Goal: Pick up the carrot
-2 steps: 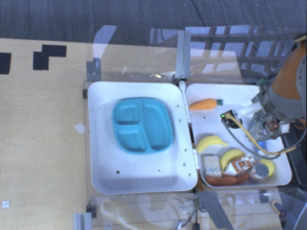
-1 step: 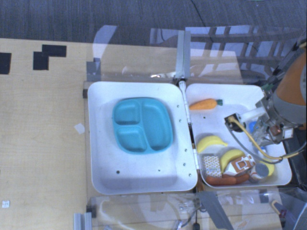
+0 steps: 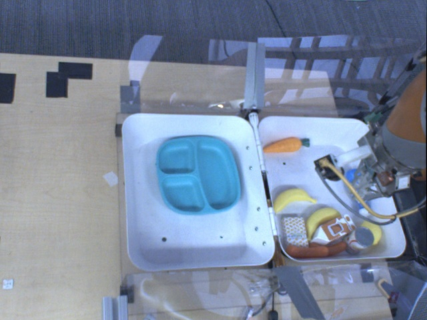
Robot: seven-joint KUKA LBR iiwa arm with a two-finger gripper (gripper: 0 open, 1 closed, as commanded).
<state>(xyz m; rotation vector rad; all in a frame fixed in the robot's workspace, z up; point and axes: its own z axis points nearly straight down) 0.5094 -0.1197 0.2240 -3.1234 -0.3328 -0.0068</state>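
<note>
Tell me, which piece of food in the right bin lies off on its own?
The orange carrot, near the bin's far left corner. The yellow bananas and the other food sit bunched together along the near edge.

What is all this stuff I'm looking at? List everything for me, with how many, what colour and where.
bins: two, white, side by side on the bench.
plate: one, blue, three compartments, in the left bin.
carrot: one, orange with a green tip, lying alone at the far left of the right bin.
bananas: two or three, yellow, near end of the right bin.
sausage: one, red-brown, by the right bin's near wall.
small carton: one, white and orange, among the pile in the near end of the right bin.
arm: one, grey with an orange band, reaching in from the right.
pincer: one, with yellow cables, over the right bin, apart from the carrot.
</note>
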